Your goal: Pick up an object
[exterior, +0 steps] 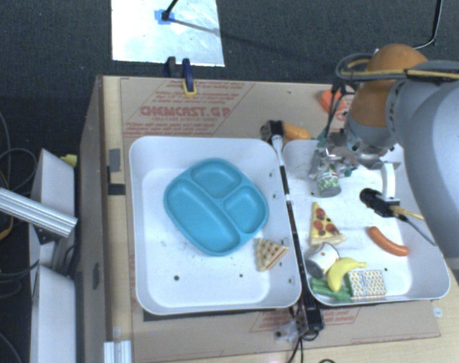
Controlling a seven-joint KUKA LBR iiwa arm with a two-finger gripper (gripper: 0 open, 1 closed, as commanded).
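Along the near edge of the right bin (429,282), a checked cracker block (366,282), a toy banana (341,269) and a green pod (326,290) lie bunched together and touching. That crowding probably makes them awkward picks. Farther in, a pizza slice (324,224) lies against the bin's left wall, and a sausage (387,241) lies alone toward the right edge with bare floor around it.

In the left bin (161,278), a toy sandwich wedge (270,253) sits near the near right corner, just beside a blue divided plate (215,205) that takes up the middle.

Toward the far left corner of the right bin stands a small can (327,182) with a green label. It is apart from the other toys. The gripper (333,161) is low, right over the can's far side, and seems to be touching it. This placement suggests the can is the chosen object, standing free where a descent is unobstructed. Whether the gripper is spread or closed on the can cannot be told, because the wrist hides it. The bin's far wall and left wall are close by and limit the room around the can.

Beyond the far edge, an orange piece (296,132) lies on the bench.
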